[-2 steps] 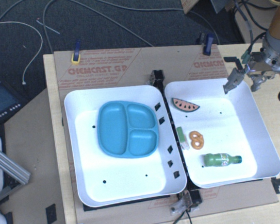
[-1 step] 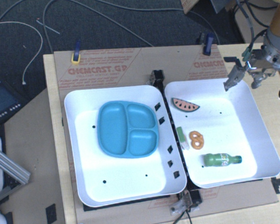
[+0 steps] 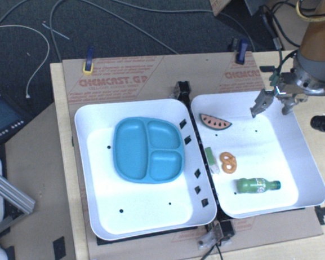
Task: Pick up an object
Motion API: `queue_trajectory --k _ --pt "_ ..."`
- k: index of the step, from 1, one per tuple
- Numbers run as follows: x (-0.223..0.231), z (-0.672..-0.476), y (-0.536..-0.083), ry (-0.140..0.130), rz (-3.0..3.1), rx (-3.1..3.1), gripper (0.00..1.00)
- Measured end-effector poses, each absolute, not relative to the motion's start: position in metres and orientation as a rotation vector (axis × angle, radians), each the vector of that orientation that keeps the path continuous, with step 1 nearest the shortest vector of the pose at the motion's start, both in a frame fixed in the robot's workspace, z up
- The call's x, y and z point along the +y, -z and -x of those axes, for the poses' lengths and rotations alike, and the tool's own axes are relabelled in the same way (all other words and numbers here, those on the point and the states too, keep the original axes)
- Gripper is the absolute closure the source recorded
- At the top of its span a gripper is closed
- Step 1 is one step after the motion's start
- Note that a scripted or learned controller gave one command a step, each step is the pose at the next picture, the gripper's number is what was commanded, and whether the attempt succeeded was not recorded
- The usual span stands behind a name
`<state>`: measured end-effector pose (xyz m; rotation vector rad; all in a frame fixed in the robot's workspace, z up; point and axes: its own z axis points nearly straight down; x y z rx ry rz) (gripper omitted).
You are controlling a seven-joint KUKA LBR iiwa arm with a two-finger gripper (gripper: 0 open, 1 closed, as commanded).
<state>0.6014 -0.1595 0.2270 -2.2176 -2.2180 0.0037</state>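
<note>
The right bin holds a watermelon slice near its back left, a brown pretzel in the middle left, a small green stick beside the pretzel, and a green bottle lying on its side near the front. My gripper hangs over the bin's back right part, well to the right of the watermelon slice. Its two fingers are spread apart with nothing between them.
The left bin carries a blue divided plate. A black divider strip runs between the bins. Blue clamps hold the cardboard at the back. Cables lie on the dark floor behind.
</note>
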Motion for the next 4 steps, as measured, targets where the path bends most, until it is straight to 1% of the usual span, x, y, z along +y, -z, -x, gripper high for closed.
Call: queue_trajectory --k 1,2,3,4 --pt "-0.152 -0.599 -0.166 -0.004 2.216 -2.217 0.0" --pt "-0.162 -0.598 -0.11 -0.004 2.218 -2.217 0.0" --pt "-0.162 -0.6 -0.125 0.002 2.222 -2.221 1.0" --pt "-0.155 -0.601 -0.171 0.006 2.224 -2.227 1.0"
